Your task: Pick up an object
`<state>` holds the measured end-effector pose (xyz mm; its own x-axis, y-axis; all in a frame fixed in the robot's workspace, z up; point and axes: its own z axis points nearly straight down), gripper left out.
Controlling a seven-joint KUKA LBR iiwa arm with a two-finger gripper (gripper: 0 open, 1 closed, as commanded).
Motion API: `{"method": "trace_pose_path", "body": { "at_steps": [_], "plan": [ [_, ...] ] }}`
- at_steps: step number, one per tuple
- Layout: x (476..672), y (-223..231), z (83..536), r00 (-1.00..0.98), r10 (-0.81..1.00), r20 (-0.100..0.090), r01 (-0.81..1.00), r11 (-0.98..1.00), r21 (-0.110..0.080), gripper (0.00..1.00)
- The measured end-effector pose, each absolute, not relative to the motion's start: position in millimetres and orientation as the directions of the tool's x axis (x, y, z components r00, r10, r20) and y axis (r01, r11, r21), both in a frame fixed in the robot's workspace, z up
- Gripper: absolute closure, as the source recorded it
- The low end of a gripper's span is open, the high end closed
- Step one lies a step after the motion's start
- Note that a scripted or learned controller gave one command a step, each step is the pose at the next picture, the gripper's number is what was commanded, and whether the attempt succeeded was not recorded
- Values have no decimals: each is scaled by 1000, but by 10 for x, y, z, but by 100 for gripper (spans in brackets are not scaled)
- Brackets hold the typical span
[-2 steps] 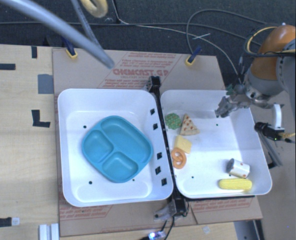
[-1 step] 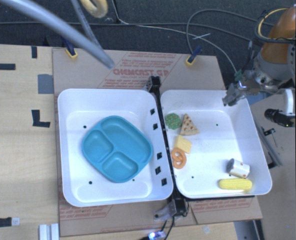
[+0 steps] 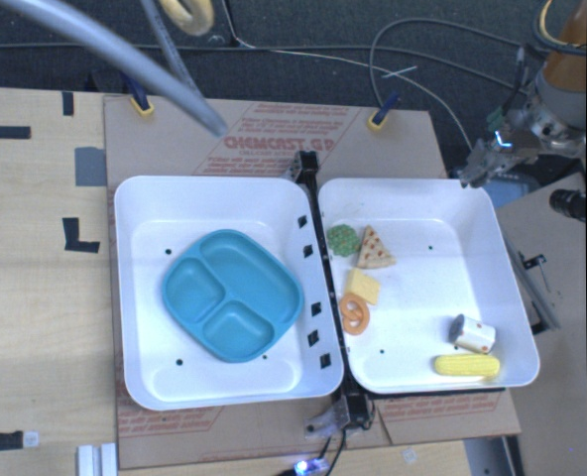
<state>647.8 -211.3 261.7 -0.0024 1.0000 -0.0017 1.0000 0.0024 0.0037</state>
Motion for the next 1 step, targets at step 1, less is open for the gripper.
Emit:
{"method": "trace_pose_path", "body": {
  "at_steps": [1],
  "plan": [
    [6484, -2109, 2686, -2, 1000, 0, 1000, 2, -2, 100]
  ]
}}
